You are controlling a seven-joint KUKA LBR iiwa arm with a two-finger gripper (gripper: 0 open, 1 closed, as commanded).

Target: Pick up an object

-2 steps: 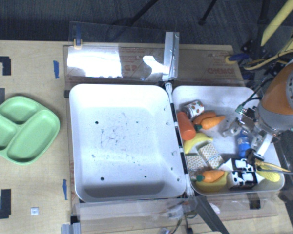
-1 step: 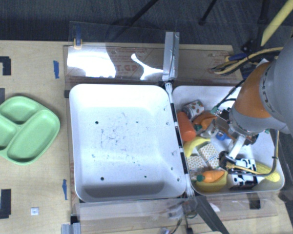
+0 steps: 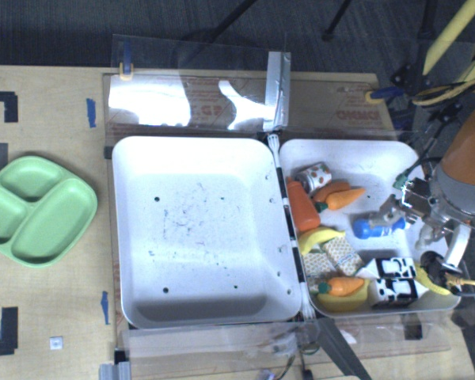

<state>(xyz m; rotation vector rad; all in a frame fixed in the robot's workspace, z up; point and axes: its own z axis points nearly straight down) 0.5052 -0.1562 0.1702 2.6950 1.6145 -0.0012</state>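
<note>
A heap of small toys fills the right bin (image 3: pixel 356 153) on the bench: a carrot (image 3: pixel 342 197) lying near the top, an orange block (image 3: pixel 302 207) along the bin's left wall, a blue piece (image 3: pixel 374 229) near the middle, a banana (image 3: pixel 320 238) just below the block, a checkered square (image 3: pixel 338 252) beside the banana, a second orange-and-green toy (image 3: pixel 341 286) at the bottom edge, and a black-and-white toy (image 3: pixel 395 279) to its right. A small white-and-brown item (image 3: pixel 313 173) sits above the carrot.

The gripper (image 3: pixel 418 212) of the grey arm, which enters from the right with its orange band (image 3: pixel 467 153) showing at the frame's edge, hangs over the right side of this bin, just beside the blue piece. Whether its pincer is open or closed cannot be told from this angle, and no toy can be seen between its tips.

The left bin (image 3: pixel 194 228) lies alongside, touching the right one along a shared edge. A green divided plate (image 3: pixel 36 210) rests on the wooden bench (image 3: pixel 47 307) well to the left. A clear plastic sheet (image 3: pixel 194 93) stands behind the left bin.
</note>
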